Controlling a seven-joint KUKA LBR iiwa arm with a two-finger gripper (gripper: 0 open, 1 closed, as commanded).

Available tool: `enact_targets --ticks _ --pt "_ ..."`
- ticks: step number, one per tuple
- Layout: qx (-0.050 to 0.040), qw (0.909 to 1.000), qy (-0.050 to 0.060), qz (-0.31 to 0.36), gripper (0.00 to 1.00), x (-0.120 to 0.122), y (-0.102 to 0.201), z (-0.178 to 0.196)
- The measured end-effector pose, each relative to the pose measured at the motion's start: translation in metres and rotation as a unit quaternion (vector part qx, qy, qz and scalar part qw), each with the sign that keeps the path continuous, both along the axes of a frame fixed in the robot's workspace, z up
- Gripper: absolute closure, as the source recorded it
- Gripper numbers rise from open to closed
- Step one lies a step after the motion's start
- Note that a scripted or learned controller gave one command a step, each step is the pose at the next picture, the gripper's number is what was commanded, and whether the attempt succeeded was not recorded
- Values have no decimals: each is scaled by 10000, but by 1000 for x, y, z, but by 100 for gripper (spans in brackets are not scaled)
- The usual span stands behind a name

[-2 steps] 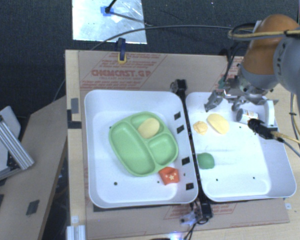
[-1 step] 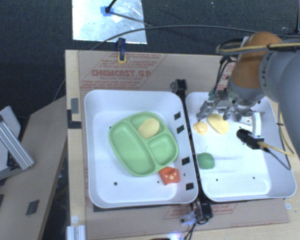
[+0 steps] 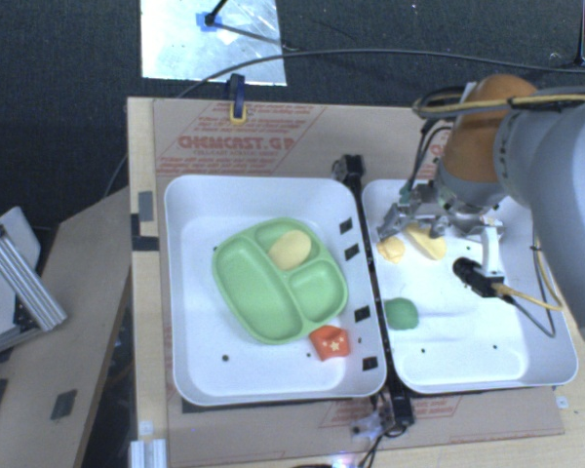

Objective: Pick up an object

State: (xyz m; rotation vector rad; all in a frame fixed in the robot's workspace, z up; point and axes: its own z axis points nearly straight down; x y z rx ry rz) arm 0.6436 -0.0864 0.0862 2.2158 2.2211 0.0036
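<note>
Bench [image 3: 175, 125] carried two shallow white bins side by side, and the view looked down on them at a slant. In the left bin [image 3: 200, 359] a green divided plate [image 3: 263, 295] lay tilted near the middle. A pale yellow lump [image 3: 292, 250] sat in the plate's compartment at about one o'clock. Just off the plate's rim at five o'clock, a small orange-red block [image 3: 330, 342] rested on the bin floor, close to the wall between the bins.

In the right bin [image 3: 468, 364] a round green piece [image 3: 402, 313] lay near the left wall, at about seven o'clock from the bin's middle. Above it, at roughly eleven o'clock, two yellow pieces [image 3: 417, 246] lay just beside each other. The gripper [image 3: 409, 220] hung low right over them, at the end of the grey arm [image 3: 551, 154] that reached in from three o'clock. Whether the fingers were wide or narrow could not be told, and nothing showed clearly between them. A black plug with a yellow cable [image 3: 480, 278] hung beside the wrist.
</note>
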Motion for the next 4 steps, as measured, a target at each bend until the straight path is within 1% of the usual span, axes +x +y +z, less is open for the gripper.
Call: enact_targets --ticks 1,2,4 --pt "-8 10000 -42 -5 100 2 -1 14" --pt "4 10000 -4 10 100 8 -1 59" --pt "5 10000 -6 19 100 9 -1 144"
